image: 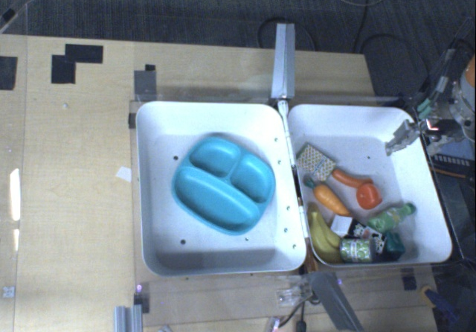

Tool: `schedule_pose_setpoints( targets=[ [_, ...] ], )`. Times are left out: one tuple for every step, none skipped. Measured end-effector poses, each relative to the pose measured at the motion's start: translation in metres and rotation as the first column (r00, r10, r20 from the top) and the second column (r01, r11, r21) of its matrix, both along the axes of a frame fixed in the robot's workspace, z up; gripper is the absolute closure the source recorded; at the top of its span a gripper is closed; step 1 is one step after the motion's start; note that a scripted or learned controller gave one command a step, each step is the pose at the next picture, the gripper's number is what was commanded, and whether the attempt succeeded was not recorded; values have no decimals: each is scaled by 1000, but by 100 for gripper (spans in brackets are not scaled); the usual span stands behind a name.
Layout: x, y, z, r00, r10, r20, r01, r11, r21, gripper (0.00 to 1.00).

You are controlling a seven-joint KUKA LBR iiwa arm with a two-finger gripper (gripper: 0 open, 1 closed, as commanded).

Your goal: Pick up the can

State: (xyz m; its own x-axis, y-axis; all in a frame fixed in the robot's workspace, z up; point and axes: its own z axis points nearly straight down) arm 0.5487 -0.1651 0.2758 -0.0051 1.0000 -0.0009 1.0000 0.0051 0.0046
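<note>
Can (356,250) lying well below-left of gripper (402,137), looking light, rigid, slippery; grasping across its sides. Gripper's state: cannot tell.

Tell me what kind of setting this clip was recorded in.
Most likely a robotics lab bench for pick-and-place trials. Two white bins sit side by side on a wooden bench, one holding a blue divided plate, the other toy food and a can, with a gripper at the right.

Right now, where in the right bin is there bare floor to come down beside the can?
Bare floor lies in the right bin's far half, between the gripper and the divider. Its near corner is crowded: the can is wedged between the banana and the green bottle.
</note>
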Motion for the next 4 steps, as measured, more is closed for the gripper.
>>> schedule_pose_setpoints(
  targets=[
    [-60, 14, -61, 952, 306, 0, -306, 952, -2, 0],
    [-60, 28, -18, 940, 340, 2, -340, 940, -3, 0],
    [-58, 64, -175, 772, 635, 5, -635, 772, -10, 0],
    [16, 25, 59, 745, 667, 2, -667, 745, -8, 0]
  ],
)
